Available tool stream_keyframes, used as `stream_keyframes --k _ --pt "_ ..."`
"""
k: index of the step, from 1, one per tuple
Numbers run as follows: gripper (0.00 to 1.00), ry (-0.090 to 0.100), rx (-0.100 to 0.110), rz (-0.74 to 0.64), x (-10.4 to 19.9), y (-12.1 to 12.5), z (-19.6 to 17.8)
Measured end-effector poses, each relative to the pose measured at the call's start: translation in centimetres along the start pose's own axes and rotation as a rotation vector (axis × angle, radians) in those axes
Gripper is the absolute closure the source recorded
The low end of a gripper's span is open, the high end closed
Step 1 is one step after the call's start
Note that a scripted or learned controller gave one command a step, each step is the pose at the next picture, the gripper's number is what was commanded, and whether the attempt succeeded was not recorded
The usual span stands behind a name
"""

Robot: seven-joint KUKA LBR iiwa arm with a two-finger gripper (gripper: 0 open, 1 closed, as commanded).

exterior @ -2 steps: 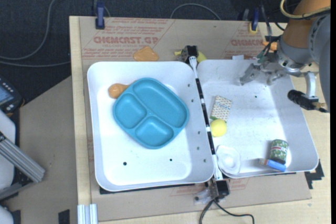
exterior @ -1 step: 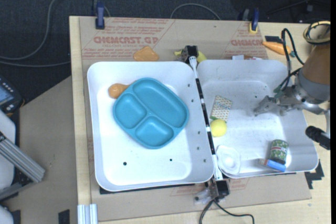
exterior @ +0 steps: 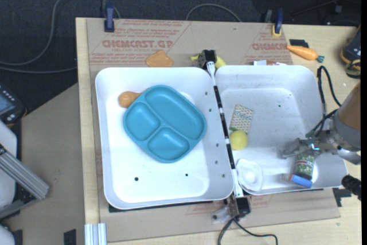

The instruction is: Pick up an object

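Your claw [exterior: 302, 147] hangs spread open in the right bin [exterior: 269, 80], just above a small bottle [exterior: 304, 169].

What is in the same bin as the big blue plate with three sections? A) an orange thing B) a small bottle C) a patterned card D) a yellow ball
A: an orange thing peeks out beside the blue plate in the left bin; the ball, bottle and card lie in the right bin.
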State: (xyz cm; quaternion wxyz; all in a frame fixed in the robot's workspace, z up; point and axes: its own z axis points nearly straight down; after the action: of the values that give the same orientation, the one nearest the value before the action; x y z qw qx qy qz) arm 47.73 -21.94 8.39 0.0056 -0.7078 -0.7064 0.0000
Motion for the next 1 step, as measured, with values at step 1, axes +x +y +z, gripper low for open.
stream_keyframes --k 1 --pt "1.0 -0.007 -0.009 -0.002 -0.03 0.39 -1.05"
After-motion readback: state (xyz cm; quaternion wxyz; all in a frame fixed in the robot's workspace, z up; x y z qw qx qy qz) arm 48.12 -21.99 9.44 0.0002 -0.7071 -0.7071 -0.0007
